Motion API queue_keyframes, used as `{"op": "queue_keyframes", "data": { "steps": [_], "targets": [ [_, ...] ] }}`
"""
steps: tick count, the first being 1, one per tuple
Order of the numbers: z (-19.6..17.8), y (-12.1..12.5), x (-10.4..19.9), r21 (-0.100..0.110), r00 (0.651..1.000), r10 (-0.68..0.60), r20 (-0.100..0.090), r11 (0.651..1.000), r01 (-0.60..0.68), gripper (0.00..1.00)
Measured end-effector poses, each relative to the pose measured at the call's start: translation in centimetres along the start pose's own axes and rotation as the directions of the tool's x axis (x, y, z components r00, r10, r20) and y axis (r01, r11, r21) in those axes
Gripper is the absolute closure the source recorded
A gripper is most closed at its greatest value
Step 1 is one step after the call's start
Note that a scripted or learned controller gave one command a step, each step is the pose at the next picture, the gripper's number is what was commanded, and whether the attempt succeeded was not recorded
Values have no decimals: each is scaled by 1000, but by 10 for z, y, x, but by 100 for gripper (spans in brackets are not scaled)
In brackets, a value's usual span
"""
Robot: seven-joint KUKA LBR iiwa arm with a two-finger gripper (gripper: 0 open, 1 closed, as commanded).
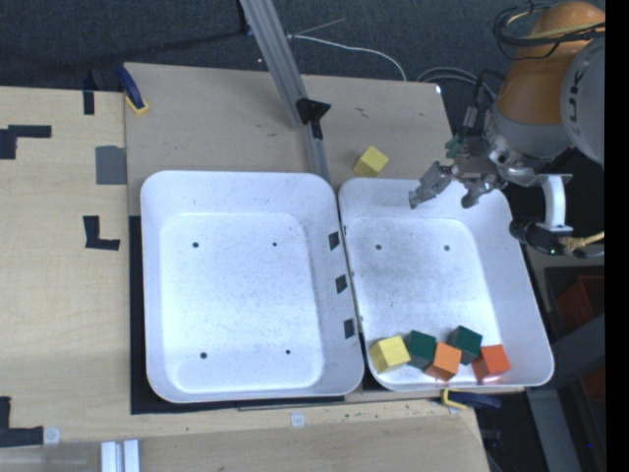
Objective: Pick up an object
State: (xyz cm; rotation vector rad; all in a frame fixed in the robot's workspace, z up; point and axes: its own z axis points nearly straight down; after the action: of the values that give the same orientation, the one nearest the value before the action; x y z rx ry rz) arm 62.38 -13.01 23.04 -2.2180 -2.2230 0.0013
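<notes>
Gripper [447, 190] hangs over the right bin's [511, 264] far rim, fingers spread and holding nothing, arm [541, 77] bent overhead

Matt white plastic bins [157, 264], speckled

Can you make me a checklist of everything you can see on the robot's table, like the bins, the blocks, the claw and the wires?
Surface: a tan bench bears a left bin and a right bin, both white and side by side.
Job's things: five blocks crowd the right bin's near edge: a yellow block, a dark green block, an orange block, a second green block and a red-orange block.
Clutter: one loose yellow block lies on the bench beyond the bins.
Grippers: the gripper hangs over the right bin's far edge, open, with nothing between its fingers.
Cables: a thin white wire runs along the bench's far edge; black cables loop at the arm.
Surroundings: dark carpet; a grey pole slants over the bench.
</notes>
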Motion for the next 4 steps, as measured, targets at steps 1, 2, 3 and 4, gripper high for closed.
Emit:
{"op": "queue_keyframes", "data": {
  "steps": [1,2,3,4],
  "targets": [
    [35,-62,64,8,1000,-2,-3,1000,2,0],
    [-41,-23,86,-10,1000,-3,1,1000,3,0],
    [-28,-50,11,2,1000,10,4,1000,-10,0],
    [50,-72,35,9,1000,2,-1,1000,-2,0]
  ]
}}
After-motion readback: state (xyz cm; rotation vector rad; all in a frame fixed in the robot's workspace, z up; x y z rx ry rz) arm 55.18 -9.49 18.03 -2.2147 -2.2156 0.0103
